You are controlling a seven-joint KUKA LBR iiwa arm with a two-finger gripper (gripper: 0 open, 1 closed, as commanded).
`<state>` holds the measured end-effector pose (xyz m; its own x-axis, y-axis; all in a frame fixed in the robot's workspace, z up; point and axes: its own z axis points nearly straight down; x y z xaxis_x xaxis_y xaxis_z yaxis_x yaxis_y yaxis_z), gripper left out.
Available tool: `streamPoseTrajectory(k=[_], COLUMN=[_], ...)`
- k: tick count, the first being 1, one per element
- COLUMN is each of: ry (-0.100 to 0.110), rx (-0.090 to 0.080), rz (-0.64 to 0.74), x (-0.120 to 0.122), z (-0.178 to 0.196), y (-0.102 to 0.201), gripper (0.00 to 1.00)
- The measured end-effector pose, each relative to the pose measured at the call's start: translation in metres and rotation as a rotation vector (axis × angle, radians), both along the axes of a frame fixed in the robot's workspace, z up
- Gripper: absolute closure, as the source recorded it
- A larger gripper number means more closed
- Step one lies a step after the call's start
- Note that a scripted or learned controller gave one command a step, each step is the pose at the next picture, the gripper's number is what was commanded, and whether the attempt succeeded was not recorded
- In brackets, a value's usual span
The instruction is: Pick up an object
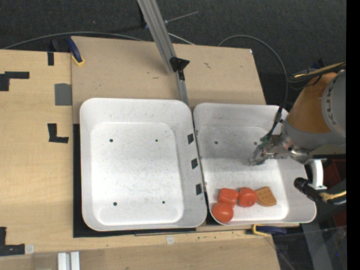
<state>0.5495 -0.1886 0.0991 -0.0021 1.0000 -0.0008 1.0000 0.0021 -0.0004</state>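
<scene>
While the arm (320,117) reaches in from the right side of the bench, this is the layout:

arm: grey, orange band above the wrist, leaning over the right edge of the right bin (225,122)
gripper (260,156): down inside the right bin, about mid-height, toward its right side; tip sits close to the bin floor
gripper state: too small and dark to tell whether it is spread wide or narrow; nothing seen held
red pieces (232,202): three rounded red objects, clustered and touching, near the front edge of the right bin, left of centre
tan piece (266,196): flat orange-brown object, just beside the red cluster on its right, touching or nearly so, cannot tell which
gripper vs objects: apart; objects lie nearer the front edge than the gripper tip
left bin (135,111): white, speckled floor, four small dark dots on it
bin join: the two bins sit side by side, touching along the middle, small black clips (194,163) on the shared edge
bench (34,94): light wood, black tape marks along the left side
metal pole (157,27): slants from the back edge of the bench down to the back corner where the bins meet
cables (242,41): dark, on the floor behind the bench
</scene>
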Motion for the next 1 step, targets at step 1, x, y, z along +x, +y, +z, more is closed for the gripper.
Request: streamPoseTrajectory(k=[1], ry=[-0.004], rx=[0.0], rz=[0.0], x=[-0.0031], z=[0.0564], y=[0.0092], gripper=[1.0])
